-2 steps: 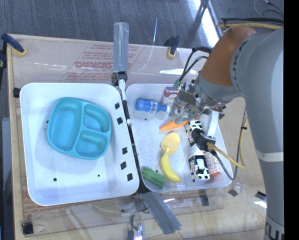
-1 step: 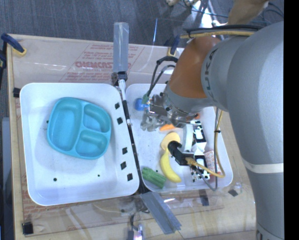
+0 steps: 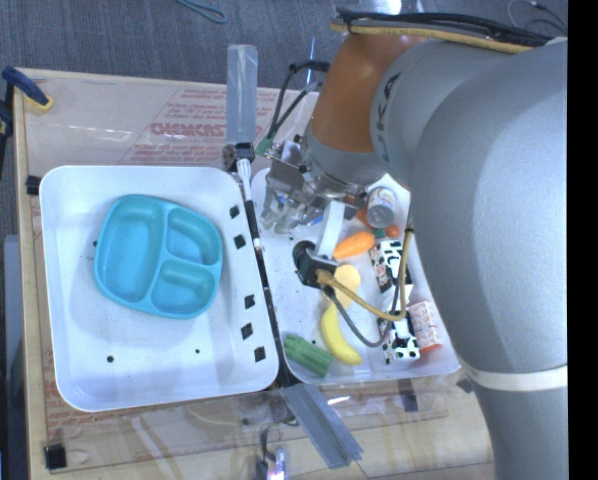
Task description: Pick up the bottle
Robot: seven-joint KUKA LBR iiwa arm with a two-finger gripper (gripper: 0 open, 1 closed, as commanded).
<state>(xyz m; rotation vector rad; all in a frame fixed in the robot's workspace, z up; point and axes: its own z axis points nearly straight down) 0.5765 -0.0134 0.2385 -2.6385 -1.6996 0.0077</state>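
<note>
Two white bins sat side by side on the bench. We saw the arm point(image 3: 479, 168) slanted in from the right, its grey bulk covering the right side of the right bin point(image 3: 299, 311). The orange band point(image 3: 354, 78) sat above the wrist, and the wrist angled down and to the left. The gripper point(image 3: 282, 211) hung low over the top-left corner of the right bin, just beside the wall shared with the other bin. Grip state: we couldn't tell, since that spot was too blurred and cluttered. The bottle point(image 3: 382, 206) lay in the right bin's upper right, tucked against the arm and apart from the gripper, its round end toward the camera. Below it we noted a carrot point(image 3: 355, 245), a banana point(image 3: 339, 333) and a green vegetable point(image 3: 307, 354) near the front wall. The left bin point(image 3: 69, 368) held a blue divided plate point(image 3: 159, 255).
</note>
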